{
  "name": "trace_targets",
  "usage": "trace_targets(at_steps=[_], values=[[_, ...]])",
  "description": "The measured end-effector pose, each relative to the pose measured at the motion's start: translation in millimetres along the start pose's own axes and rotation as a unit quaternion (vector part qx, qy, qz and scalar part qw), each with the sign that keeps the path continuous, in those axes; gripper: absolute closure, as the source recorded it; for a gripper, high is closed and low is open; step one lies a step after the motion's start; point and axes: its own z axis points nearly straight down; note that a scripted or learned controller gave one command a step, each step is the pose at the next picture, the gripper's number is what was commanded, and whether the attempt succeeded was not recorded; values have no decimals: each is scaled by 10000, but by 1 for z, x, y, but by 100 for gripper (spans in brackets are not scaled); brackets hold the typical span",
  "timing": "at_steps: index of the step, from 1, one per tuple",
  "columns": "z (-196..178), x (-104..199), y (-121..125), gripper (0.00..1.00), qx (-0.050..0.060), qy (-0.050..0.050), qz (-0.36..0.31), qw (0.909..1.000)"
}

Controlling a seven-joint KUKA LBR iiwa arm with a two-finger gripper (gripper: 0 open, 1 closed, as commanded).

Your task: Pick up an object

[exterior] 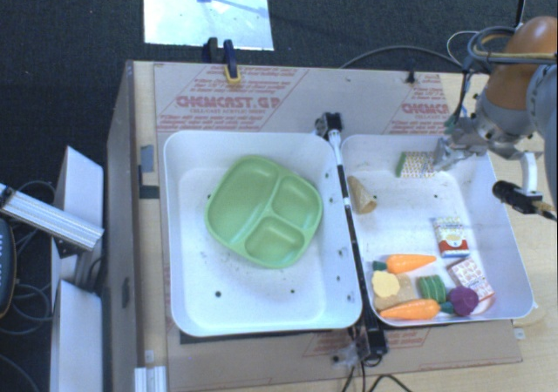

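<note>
Gripper [440,158] low at the back of the right bin [514,251], just beside the green-and-pale sponge [416,165] lying near the bin's far wall; impossible to tell whether closed, parted, or clamped on anything, too small and blurred to judge. Orange band [534,37] of the arm above, at the right edge. Sponge flat, its right end touching or nearly touching the tip; likely the target of this try.

To do the step well: centre over the sponge, not its end; come straight down; close across the narrow side; lift slowly, checking that the sponge comes up. Risk, by judgement: nudging the sponge against the wall rather than straddling it.

Other candidates well apart toward the near side of the same bin: bread-like wedge [361,196] by the divider; small red-and-white carton [451,238]; two carrots [410,263]; yellow piece [384,283]; green piece [432,287]; purple piece [463,300]; patterned packet [471,274]. Crowded cluster there, harder to isolate.

Left bin [187,207] with a green divided plate [264,211], tilted slightly; too broad for a clean pinch.
</note>
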Motion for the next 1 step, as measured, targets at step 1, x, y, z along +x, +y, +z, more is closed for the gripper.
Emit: trace_targets(at_steps=[1], values=[[0, 0, 0, 0, 3, 1, -3, 10000]])
